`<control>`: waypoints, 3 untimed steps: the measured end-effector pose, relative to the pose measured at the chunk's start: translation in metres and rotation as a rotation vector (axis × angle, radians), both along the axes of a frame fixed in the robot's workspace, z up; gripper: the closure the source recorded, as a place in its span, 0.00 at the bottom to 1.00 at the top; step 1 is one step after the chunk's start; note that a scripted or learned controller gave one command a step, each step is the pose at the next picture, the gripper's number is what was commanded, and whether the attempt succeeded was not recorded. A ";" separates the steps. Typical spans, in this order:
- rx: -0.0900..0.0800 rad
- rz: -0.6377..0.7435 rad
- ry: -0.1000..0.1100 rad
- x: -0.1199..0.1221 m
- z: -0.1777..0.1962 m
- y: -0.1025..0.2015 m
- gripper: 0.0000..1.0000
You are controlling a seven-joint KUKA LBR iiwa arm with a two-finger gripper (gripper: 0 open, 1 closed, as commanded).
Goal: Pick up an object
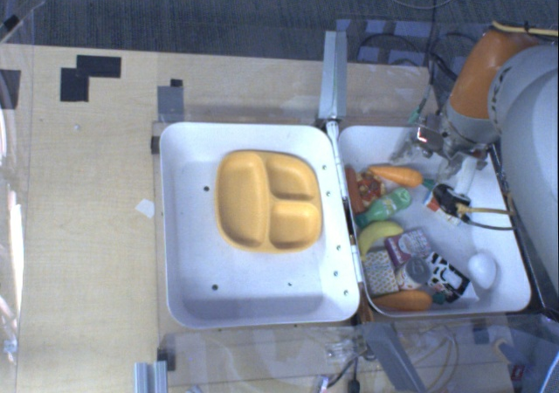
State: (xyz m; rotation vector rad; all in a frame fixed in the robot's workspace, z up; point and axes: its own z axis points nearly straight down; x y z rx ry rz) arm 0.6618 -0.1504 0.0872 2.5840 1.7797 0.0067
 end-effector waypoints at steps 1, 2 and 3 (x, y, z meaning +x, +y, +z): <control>-0.001 0.008 0.000 -0.017 0.000 0.001 0.00; -0.001 0.071 -0.002 -0.042 0.001 0.013 0.00; -0.001 0.090 -0.005 -0.074 0.001 -0.001 0.00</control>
